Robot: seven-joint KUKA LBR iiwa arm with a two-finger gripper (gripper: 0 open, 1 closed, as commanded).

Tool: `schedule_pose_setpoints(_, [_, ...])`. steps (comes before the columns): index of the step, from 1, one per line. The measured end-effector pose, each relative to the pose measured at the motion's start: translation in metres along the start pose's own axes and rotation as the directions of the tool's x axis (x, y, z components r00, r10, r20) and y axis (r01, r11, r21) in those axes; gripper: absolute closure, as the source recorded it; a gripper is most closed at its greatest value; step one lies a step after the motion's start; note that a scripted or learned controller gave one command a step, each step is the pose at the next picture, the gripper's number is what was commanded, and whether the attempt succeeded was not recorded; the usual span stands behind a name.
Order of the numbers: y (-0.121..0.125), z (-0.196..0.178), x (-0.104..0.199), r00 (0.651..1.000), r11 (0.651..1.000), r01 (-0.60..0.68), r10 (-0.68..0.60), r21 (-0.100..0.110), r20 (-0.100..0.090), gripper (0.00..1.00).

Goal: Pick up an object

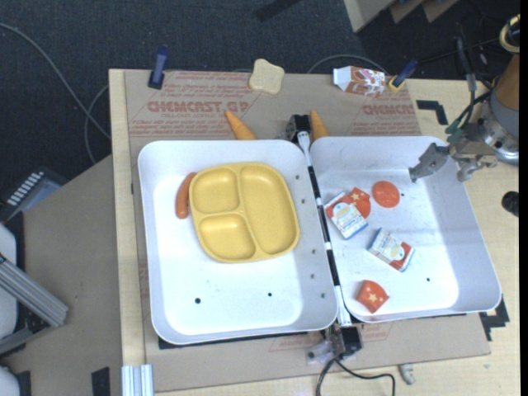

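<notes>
Our end effector looks spread wide and empty, so closing early just misses the red disc sitting down-left of it.

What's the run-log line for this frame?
claw: above right bin's far edge, holding nothing | nearest: red disc | yellow tray: left bin

arm cut off by right edge, hot dog partly hidden behind yellow tray, carton print too small to read

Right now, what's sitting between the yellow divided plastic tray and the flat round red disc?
In the camera view, between the yellow divided plastic tray and the flat round red disc lies a small red-and-white carton, past the two bins' meeting rims.
</notes>
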State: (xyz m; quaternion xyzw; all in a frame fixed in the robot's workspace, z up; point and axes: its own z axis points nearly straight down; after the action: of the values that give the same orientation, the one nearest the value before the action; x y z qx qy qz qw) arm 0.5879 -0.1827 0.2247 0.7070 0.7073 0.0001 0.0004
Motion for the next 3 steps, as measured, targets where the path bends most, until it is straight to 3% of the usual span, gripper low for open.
schedule_pose_setpoints(1, [0.039,0.115,0.020,1.000,1.000,0.001,-0.001,0.004,-0.002,0.00])
schedule_pose_setpoints(2, [0.051,0.139,0.048,1.000,1.000,0.001,-0.001,0.000,0.000,0.00])
schedule_pose_setpoints(3, [0.052,0.128,0.047,1.000,1.000,0.002,-0.002,-0.004,0.002,1.00])
